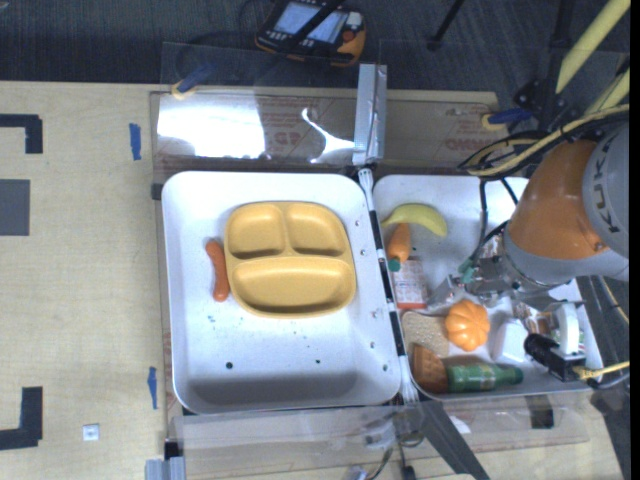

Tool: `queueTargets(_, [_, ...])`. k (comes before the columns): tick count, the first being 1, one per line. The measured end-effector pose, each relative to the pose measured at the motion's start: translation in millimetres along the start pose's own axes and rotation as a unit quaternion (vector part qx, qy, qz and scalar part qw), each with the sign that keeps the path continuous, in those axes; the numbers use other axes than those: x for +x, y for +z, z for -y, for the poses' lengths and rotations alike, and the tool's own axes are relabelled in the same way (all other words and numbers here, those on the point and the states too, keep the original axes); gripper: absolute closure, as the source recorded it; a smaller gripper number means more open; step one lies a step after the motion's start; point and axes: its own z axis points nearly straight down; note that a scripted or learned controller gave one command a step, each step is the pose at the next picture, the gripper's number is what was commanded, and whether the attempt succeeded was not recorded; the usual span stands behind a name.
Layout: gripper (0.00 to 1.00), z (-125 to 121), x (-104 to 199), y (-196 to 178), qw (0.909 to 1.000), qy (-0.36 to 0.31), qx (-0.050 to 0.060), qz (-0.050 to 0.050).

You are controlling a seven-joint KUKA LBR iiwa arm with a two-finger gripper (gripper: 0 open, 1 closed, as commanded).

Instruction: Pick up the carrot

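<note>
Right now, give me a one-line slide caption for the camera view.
Arm over the right bin beside the small orange pumpkin; carrot lies by the banana.

the carrot (399, 242) lies tight against the divider wall (378, 258), so that side gives no passage. the banana (418, 218) touches it on the far side, and a small packet (408, 286) crowds its near end. beyond the carrot, away from the divider, bare bin floor stays open up to the arm (560, 218) and the orange pumpkin (467, 325).
</note>
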Motion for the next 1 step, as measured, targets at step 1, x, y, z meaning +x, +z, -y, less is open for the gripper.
queueTargets(1, [1.00, -0.4, -0.9, -9.2, 1.0000, 0.001, -0.001, 0.001])
